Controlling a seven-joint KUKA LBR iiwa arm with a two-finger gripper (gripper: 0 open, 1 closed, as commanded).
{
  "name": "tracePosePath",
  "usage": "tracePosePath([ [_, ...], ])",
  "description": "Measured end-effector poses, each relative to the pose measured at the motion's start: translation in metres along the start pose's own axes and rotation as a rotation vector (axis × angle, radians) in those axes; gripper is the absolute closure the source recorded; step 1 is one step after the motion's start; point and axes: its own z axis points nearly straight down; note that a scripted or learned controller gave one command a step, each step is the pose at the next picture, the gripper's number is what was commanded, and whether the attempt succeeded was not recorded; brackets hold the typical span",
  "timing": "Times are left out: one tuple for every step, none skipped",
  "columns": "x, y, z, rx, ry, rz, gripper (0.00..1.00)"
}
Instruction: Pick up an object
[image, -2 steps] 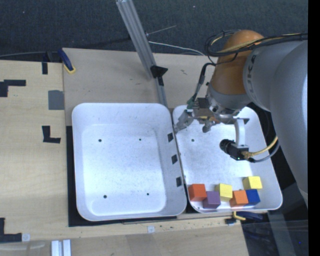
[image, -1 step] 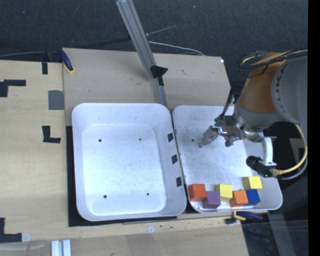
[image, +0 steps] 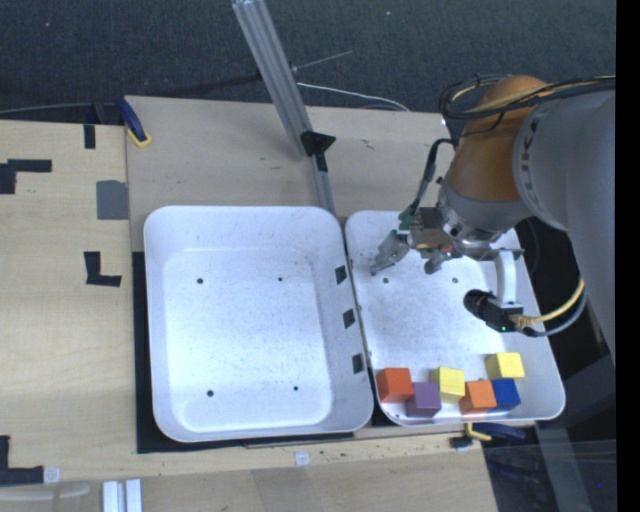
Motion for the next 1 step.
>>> tracePosePath([
  [0.0327, -0.0214, -0.0125, 0.004, 0.000, 0.002, 0.00],
])
